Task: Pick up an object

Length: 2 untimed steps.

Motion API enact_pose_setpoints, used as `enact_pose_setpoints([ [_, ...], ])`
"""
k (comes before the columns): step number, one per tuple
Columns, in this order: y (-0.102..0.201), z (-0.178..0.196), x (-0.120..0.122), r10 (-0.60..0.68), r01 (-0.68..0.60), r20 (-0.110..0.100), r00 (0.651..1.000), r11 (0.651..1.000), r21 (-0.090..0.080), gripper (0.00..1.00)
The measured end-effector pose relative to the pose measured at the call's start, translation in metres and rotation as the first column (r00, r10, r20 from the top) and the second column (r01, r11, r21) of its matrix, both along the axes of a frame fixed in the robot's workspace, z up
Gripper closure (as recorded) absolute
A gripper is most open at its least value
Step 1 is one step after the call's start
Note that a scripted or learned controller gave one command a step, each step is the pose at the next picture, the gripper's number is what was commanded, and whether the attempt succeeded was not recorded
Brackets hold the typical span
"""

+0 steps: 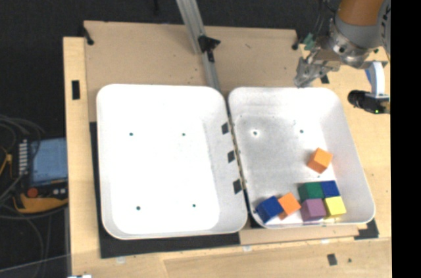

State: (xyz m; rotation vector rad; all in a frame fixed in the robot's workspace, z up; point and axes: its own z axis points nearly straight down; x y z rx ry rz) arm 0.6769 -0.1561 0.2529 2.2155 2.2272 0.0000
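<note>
Hanging above the far right corner of the right bin [348, 132], the gripper [308, 75] sits over the bin's back rim with nothing visibly caught in it; from this angle I cannot tell whether it is parted or closed. Everything worth picking lies toward the near end of that same bin. A lone orange block [320, 160] rests apart from the rest, about midway along the bin's right side. Nearer the front wall huddles a cluster: a blue block [269, 208] touching a second orange block [289, 204], then a purple block [314, 209], a green block [310, 192], another blue block [329, 188] and a yellow block [335, 206] packed together. The left bin [164, 158] sits alongside. By my reckoning the job has hardly begun: no block is lifted, and the reach, descent and grab all remain
</note>
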Motion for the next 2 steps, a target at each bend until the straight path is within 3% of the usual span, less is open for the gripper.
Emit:
enact_pose_setpoints([
  [2, 0.092, -0.005, -0.012, 0.0, 0.0, -0.001, 1.0, 1.0, 0.0, 1.0],
])
